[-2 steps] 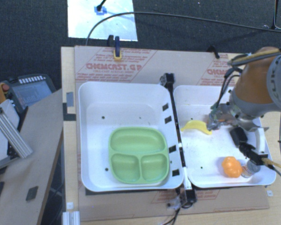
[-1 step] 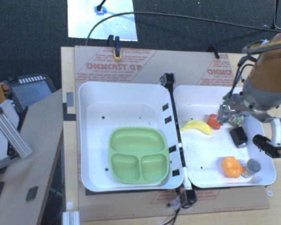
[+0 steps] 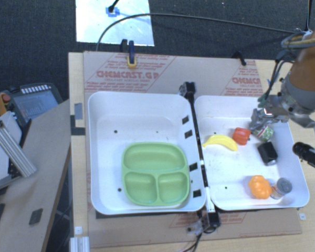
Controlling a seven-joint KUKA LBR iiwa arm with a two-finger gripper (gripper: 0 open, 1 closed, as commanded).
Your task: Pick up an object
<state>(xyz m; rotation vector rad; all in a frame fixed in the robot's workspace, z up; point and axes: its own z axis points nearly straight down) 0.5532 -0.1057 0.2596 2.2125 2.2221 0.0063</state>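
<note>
My gripper (image 3: pixel 262 121) hangs over the far right part of the right bin (image 3: pixel 220 201). Just below it lies a small green and white object (image 3: pixel 266 133), touching or nearly touching the gripper; whether it is gripped is not clear. A red object (image 3: pixel 242 135) sits just to the left of that, and a yellow banana (image 3: pixel 221 142) lies further left. A black block (image 3: pixel 268 153) rests in front of the gripper. An orange object (image 3: pixel 260 187) and a small jar with a grey lid (image 3: pixel 281 186) sit near the bin's front right corner.
The left bin (image 3: pixel 102 140) holds a green divided plate (image 3: pixel 155 173) toward its front. A black-clipped divider (image 3: pixel 194 140) runs between the bins. The arm comes in from the right above the right bin's wall.
</note>
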